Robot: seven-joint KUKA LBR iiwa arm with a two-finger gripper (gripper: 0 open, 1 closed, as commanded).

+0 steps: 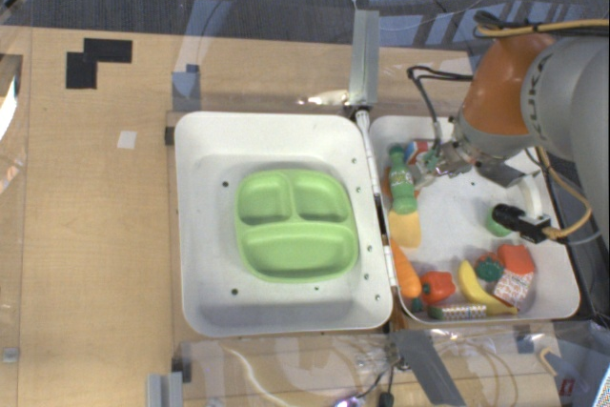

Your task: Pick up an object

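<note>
Camera view looks down on one bench (95,234) of pale wood that carries two shallow white bins side by side. One grey arm (572,100) with an orange band reaches in from the right, above the right bin's far corner. The left bin (200,205) holds a single green plate (295,226) with three compartments, two small ones at the far side and one long one at the near side. The right bin (448,224) holds the small objects for picking, gathered along its left wall and near edge.

Along the left wall lie one green bottle (403,186), one yellow piece (405,229) just below it and one orange carrot (407,274), in a row from far to near. Along the near edge lie one red piece (437,286), one yellow banana (479,289), one small patterned carton (513,286) and one orange-red piece (516,259), near each other. One green round thing (499,222) sits further right, partly hidden by a black part.

One gripper (437,159) hangs low at the far end of the right bin, just beside the top of the green bottle and some small coloured items; whether it is clenched or released cannot be told, and nothing is seen grasped in it.
</note>
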